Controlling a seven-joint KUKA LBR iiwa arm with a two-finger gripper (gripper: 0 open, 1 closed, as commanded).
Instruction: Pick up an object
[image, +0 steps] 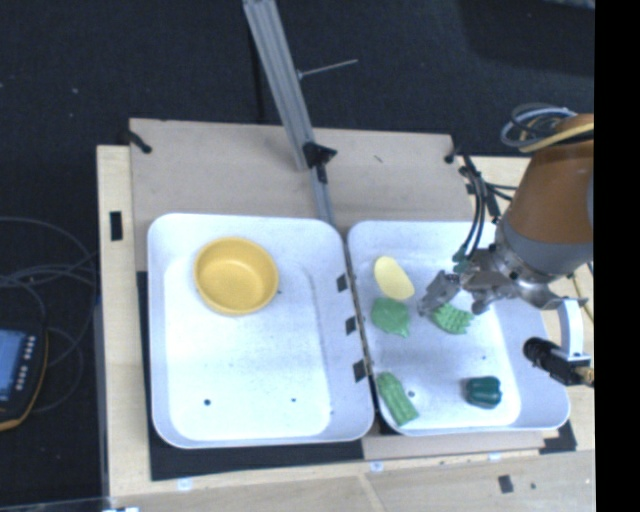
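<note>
My gripper (460, 298) hangs over the right bin (530, 415), reaching in from the right, with its fingers spread open. A ridged light green piece (453, 320) lies just below and between the fingertips, and nothing is clamped. To its left rest a yellow oval piece (393, 278) and a lumpy green piece (391, 317). A long green piece (398, 397) lies at the bin's front left corner. A dark green piece (483, 391) sits near the front right.
The left bin (175, 400) holds a yellow bowl (236, 276) in its back left part. A grey metal post (285, 85) slants down to the divide between the bins at the back. The bin walls meet along the middle.
</note>
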